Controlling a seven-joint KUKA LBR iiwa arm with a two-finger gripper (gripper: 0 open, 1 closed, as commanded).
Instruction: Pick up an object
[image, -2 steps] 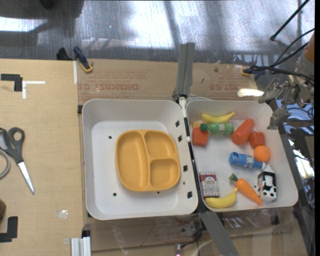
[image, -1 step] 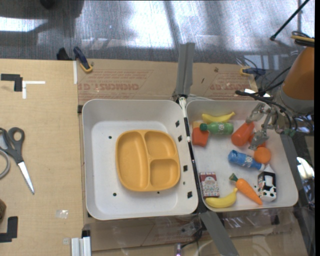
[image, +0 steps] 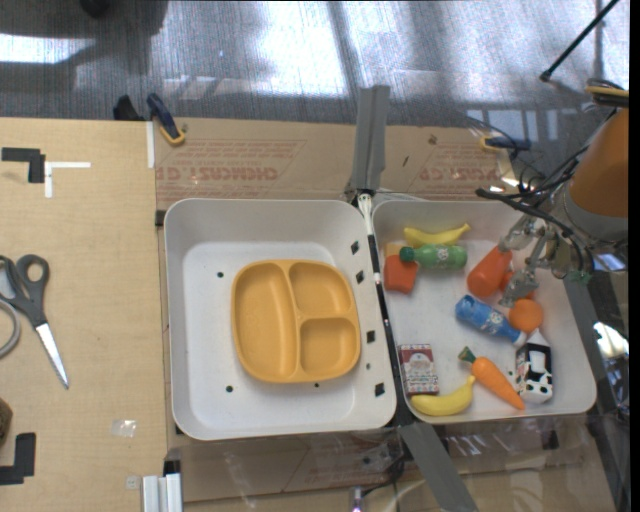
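Two white bins (image: 180, 330) are seen on the counter (image: 80, 300). Claw (image: 522, 285) is poised beside an orange ball (image: 527, 315); finger state cannot be told.

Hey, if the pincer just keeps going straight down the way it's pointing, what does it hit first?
Most likely the orange ball in the right bin: the pincer points down just above it, with the orange-red cup close on its left in the view. Depth is hard to judge from this slanted view, so it could graze the cup instead.
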